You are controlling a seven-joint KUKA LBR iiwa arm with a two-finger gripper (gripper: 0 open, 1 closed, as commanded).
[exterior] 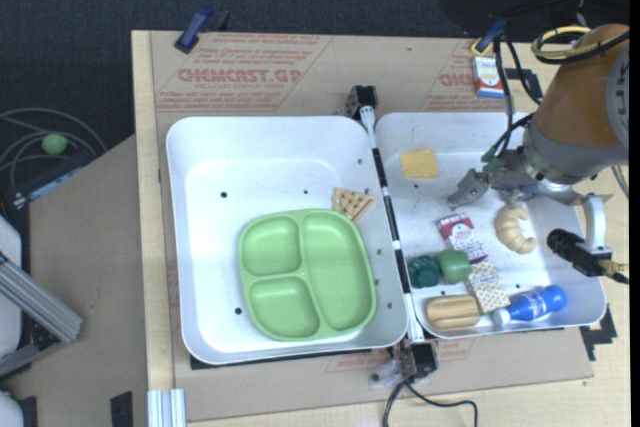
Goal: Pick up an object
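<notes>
Left bin [200, 215]: green 3-compartment plate [303, 272], waffle piece [352, 203] at its far right edge. Right bin [440, 130]: yellow block [419, 163], red-white packet [459, 233], croissant [516, 227], green pieces [440, 267], hot dog [452, 312], blue bottle [530, 303]. Hand [478, 185] hovers over right bin, fingers spread apart, gripping nothing; packet just near-left of it, croissant near-right.
</notes>
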